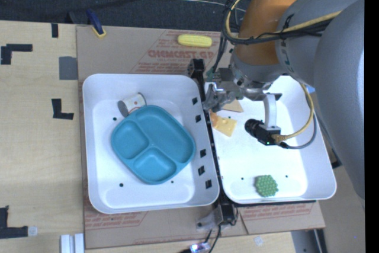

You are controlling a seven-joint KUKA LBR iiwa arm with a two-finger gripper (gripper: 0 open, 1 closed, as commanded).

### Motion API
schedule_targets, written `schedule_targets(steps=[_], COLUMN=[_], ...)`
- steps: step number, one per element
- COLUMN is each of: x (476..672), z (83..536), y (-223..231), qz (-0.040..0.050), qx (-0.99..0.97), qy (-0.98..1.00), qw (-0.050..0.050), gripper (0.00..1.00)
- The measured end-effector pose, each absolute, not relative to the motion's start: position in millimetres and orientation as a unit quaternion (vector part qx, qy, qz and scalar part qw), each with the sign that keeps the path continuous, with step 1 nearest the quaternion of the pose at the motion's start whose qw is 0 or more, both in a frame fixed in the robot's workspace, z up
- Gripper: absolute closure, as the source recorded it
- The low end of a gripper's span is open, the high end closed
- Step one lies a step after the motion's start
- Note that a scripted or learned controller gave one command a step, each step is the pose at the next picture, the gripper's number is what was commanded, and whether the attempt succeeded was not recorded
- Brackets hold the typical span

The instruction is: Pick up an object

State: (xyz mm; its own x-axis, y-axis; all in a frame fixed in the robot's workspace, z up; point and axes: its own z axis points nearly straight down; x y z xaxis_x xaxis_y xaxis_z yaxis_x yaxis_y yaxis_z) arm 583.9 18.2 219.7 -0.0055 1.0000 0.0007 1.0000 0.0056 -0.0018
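- The grey arm [331, 56] comes in from the right of the camera view. Its orange band [266, 15] sits above the upper part of the right bin [296, 163].
- The gripper [214, 98] hangs low at the right bin's upper left corner, close to the wall shared with the left bin [103, 189].
- Whether the gripper is open or closed cannot be told, because the wrist covers it from above. Nothing can be seen held in it.
- A tan wedge [235, 106] lies just beside the gripper on its right, partly under the wrist.
- A yellow wedge [224, 125] lies flat on the bin floor just below the tan wedge, near the shared wall. It cannot be told whether the two touch.
- A green bumpy ball [266, 185] rests near the front edge of the right bin, well apart from both wedges.
- In the left bin, a blue divided plate [153, 144] with three compartments lies flat near the middle.
- A small cup [131, 104] lies on its side just beside the plate's upper left edge, its mouth facing left.
- Both bins stand on a cardboard sheet [154, 53] laid over the wooden bench [35, 145].
- A yellow oblong object [194, 40] lies on the cardboard behind the bins, outside both of them.
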Motion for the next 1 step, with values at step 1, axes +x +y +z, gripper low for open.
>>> schedule_targets(steps=[1], x=[597.9], z=[231.2], y=[69.5], qz=[-0.0006], qx=[-0.705], qy=[-0.709], qw=[0.001], gripper=[1.0])
